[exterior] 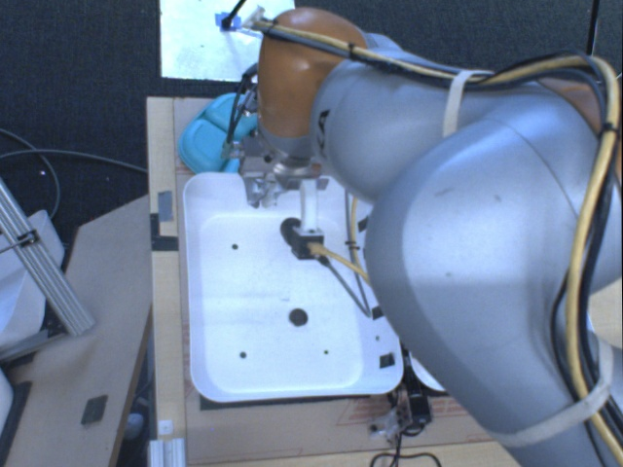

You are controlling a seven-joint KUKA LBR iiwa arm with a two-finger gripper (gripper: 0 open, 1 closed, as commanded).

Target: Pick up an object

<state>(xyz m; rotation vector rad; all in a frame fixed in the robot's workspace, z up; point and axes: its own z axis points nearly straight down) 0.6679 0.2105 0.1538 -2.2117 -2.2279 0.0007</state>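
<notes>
**A:** Which object can be taken here?

**B:** The clearest candidate is a small dark disc. It lies flat on the floor of the white bin, a little below the middle of the frame, well apart from the bin walls. The tiny dark dots around it look to me like marks in the bin floor, not things.

**A:** And the gripper?

**B:** The gripper hangs over the upper edge of that bin, above the centre of the frame and well apart from the disc. I see nothing held in it. Whether it is apart or together, I cannot tell.

**A:** Is anything else near?

**B:** A blue object lies just beyond the bin's upper left corner, near the gripper. It is partly hidden, and I cannot tell what it rests on.

**A:** So which step is in hand?

**B:** I judge it is the approach, and no grasp is made yet. The next move calls for bringing the gripper toward the lower part of the frame until it is over the disc, then straight down. The disc looks thin, so the closing must happen almost at the bin floor, or the disc may slip away.
</notes>
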